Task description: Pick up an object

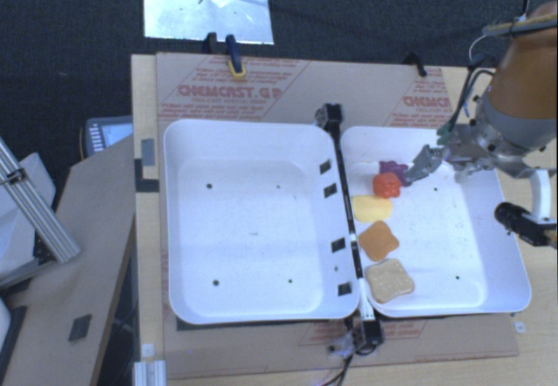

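The red-orange object (387, 186) sits in the right bin (488, 245), close to the divider between the two bins. A purple piece (392, 168) touches it from behind, but that one's partly tucked behind the red one and too small to make out properly. The gripper (425, 163) comes in from the right, its tip just beside the red-orange object and the purple piece, off to their right. Honestly can't tell if the fingers are open or closed, they blur into one grey wedge, and I can't see anything pinched in them. In front of the red-orange object, lined up along the divider: a pale yellow piece (372, 208), then an orange-brown one (378, 240), then a tan toast-looking slab (389, 280). The arm (523, 88) is cut off by the frame edge. The left bin (253, 219) is on the far side of the divider, both bins on the bench (288, 84).
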Controlling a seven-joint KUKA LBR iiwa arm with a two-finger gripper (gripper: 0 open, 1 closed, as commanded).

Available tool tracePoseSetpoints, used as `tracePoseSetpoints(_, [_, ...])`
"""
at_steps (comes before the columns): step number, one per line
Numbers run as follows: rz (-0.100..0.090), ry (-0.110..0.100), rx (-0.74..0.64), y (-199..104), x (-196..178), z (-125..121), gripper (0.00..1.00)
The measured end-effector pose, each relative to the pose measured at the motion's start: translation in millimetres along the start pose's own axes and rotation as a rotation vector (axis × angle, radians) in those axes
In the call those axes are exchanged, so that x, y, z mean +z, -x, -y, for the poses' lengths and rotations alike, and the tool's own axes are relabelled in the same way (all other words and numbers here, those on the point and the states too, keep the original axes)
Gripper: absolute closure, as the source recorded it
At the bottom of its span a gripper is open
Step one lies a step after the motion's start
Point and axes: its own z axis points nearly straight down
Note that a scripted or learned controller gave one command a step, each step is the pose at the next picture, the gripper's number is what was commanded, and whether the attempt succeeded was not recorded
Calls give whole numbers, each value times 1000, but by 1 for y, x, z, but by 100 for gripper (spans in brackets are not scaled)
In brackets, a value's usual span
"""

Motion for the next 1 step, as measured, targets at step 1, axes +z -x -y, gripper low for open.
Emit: tracePoseSetpoints(1, [-3, -5, -7, -68, 80, -9, 0])
